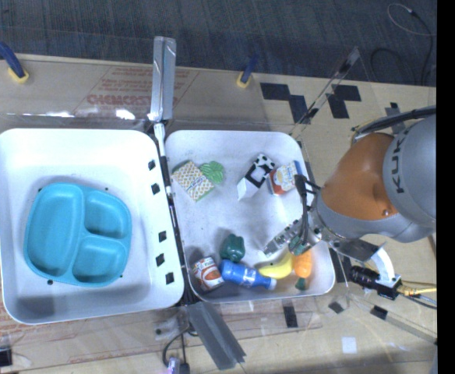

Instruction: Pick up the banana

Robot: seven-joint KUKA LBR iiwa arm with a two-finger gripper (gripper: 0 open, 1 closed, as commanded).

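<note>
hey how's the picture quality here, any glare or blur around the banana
Camera view: even overhead light, soft focus throughout; mild glare on the clear sheet above the left bin; the banana is small and slightly blurred, shadowed by the gripper beside it.

A single fixed camera looks down at a slant from above the bench (pixel 48 80), taking in both white bins side by side, the left bin (pixel 9 232) and the right bin (pixel 227 142), at middle distance, with the arm (pixel 383 181) entering from the frame's right.
</note>
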